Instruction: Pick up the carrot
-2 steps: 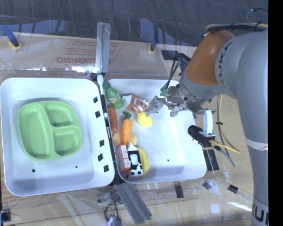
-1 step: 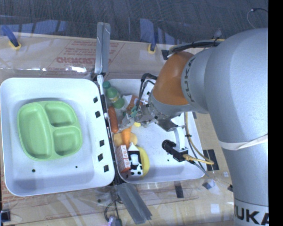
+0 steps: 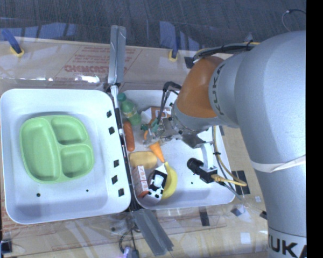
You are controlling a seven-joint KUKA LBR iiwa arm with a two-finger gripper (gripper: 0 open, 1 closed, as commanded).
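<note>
Right bin [image 3: 226, 195] holds carrot [image 3: 158, 151] just below end effector [image 3: 160, 129]; grip state unclear.

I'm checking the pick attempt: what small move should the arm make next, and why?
Probably a short descent onto the carrot. The gripper sits just above its upper end in the right bin, and nothing shows between the fingers.

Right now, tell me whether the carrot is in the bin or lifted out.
In the bin. The carrot lies on the right bin's floor beside a yellow block, just below the gripper; whether the fingers touch it cannot be told.
</note>
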